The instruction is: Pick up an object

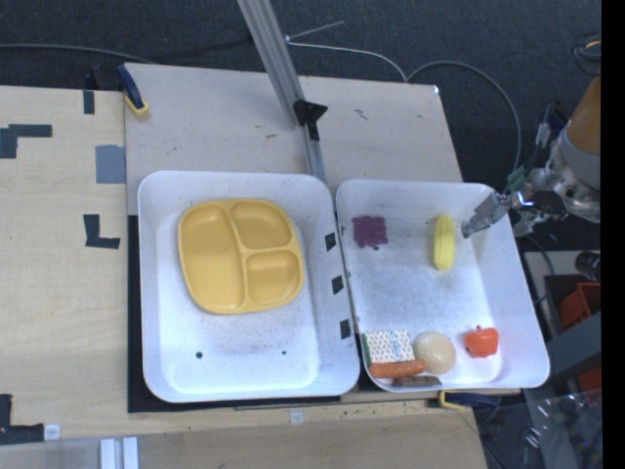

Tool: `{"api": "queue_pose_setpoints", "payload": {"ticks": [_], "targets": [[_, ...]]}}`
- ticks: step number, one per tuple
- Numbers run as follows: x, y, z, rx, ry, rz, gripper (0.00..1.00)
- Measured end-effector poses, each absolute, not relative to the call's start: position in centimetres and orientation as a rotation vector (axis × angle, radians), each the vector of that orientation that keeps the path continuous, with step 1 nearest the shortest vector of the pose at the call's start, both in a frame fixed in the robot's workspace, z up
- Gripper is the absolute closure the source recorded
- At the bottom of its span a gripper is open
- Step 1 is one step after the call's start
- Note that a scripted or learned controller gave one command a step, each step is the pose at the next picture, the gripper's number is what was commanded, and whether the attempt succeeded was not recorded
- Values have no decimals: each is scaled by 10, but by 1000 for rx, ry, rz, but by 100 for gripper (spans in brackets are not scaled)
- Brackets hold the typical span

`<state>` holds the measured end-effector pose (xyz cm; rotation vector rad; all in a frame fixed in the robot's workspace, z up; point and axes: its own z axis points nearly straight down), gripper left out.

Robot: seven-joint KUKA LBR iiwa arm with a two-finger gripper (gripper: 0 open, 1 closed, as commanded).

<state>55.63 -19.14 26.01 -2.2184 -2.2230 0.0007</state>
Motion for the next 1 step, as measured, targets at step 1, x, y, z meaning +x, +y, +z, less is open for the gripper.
{"api": "queue_pose_setpoints", "payload": {"ticks": [1], "targets": [[573, -210, 87, -2222, -2223, 2, 0]]}}
